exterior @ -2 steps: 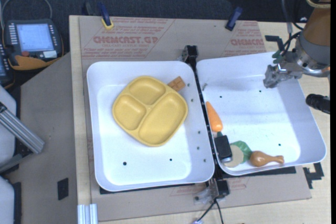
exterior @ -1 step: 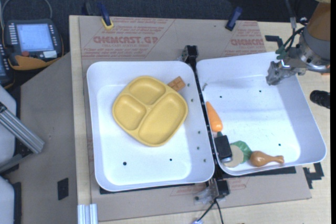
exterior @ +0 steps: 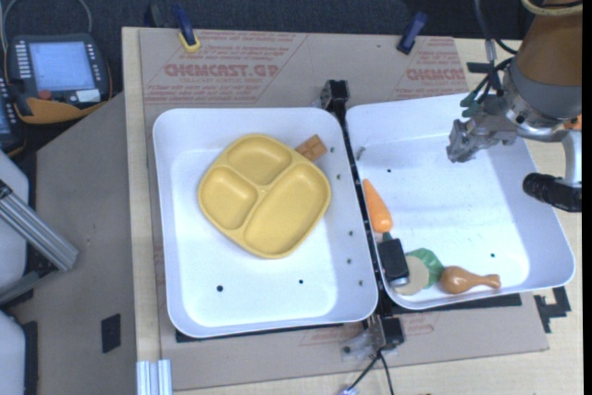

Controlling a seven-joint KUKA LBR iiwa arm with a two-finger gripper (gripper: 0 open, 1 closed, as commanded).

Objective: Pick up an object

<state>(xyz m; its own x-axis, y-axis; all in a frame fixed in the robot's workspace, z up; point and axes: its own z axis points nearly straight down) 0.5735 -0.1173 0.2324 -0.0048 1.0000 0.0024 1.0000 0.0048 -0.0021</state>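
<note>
Against the right bin's left wall lies a tapered orange carrot (exterior: 376, 205).

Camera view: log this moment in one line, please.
gripper: over right bin, holding nothing | carrot, drumstick: right bin | yellow plate: left bin

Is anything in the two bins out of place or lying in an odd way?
A small brown block is half hidden under the yellow plate's far rim in the left bin, so the plate may sit slightly askew. Nothing looks spilled or broken.
</note>
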